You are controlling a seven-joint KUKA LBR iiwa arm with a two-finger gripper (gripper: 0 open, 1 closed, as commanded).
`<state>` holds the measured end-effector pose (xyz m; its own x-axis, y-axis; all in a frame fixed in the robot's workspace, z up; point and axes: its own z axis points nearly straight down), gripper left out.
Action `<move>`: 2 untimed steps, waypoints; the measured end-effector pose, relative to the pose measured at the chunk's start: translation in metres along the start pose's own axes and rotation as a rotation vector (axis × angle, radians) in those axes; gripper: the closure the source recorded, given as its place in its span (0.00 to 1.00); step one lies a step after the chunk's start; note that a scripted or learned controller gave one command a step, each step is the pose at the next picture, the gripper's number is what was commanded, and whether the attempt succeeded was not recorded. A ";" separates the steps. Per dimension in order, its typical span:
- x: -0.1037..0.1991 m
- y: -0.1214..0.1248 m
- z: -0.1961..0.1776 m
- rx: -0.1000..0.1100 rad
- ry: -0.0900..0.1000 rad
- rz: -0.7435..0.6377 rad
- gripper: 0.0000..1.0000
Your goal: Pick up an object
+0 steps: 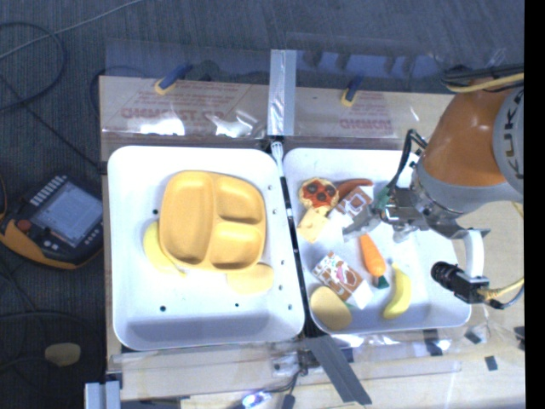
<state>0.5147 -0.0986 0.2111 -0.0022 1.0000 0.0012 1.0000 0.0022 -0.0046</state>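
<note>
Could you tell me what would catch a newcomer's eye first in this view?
Most likely the big yellow divided tray, lying upside down in the left bin. Next, the grey and orange arm reaching in from the right, its gripper low over the right bin, which holds a cluster of toy food: a carrot, a banana and a pizza slice.

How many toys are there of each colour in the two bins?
Yellow: 4, tray, banana, and two flat pieces, one in the left bin and one in the right
Orange: 1, carrot
Red or brown: 2, pizza slice, sausage
Printed packets: 2
Total: 9
</note>
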 end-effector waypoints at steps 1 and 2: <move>-0.047 0.028 0.121 -0.016 -0.005 -0.088 0.00; -0.046 0.030 0.112 -0.018 -0.001 -0.088 1.00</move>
<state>0.5441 -0.1441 0.0989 -0.0906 0.9959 -0.0005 0.9958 0.0906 0.0131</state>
